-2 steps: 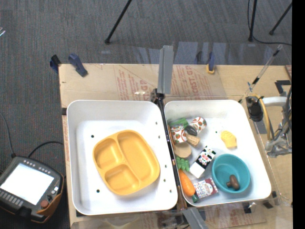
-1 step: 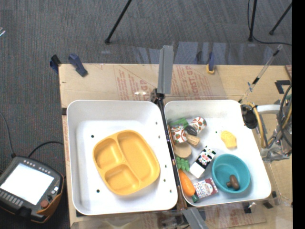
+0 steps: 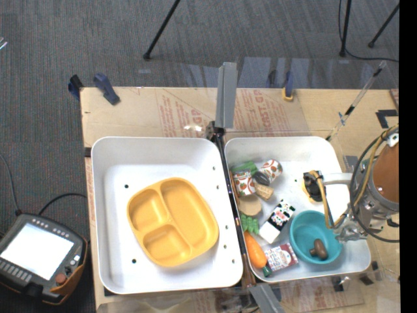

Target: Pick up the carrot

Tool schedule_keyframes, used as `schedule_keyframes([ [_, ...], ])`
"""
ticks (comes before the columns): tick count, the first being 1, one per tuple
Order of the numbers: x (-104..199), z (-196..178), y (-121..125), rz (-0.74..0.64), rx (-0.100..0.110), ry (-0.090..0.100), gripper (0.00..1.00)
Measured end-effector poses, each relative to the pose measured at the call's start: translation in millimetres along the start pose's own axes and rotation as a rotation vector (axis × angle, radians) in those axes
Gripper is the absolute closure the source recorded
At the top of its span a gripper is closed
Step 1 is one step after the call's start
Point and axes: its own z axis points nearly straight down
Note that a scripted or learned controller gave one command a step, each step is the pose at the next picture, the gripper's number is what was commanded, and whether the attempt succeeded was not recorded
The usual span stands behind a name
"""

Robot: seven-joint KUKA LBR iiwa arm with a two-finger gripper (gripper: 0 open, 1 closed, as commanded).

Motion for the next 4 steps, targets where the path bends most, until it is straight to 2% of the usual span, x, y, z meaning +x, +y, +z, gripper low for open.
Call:
schedule_keyframes([
  [1, 2, -68, -1, -0.009, -0.005, 0.014, 1.0],
  [2, 7, -98, -4, -0.012, -0.003, 0.011, 1.0],
  [4, 9, -126, -5, -0.008, -0.002, 0.012, 1.0],
])
